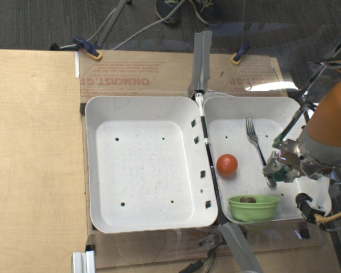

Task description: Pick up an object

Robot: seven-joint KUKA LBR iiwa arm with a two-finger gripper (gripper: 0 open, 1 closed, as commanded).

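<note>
In the right bin [238, 110] lie a red tomato-like ball [227, 164], a silver fork [254, 137] and a green bowl [253, 207] with something brown inside it. My gripper [273, 175] hangs over the right part of this bin, just right of the fork's handle and above the bowl's right side. It sits about a hand's width to the right of the red ball. Nothing shows between its fingers, and their spread is too small to read.
The left bin [102, 152] lies beside the right one, with a grey divider bar [202, 61] running behind them. Cardboard [131, 75] covers the bench at the back, with clamps at its edge. A wooden tabletop [34, 152] lies at the left.
</note>
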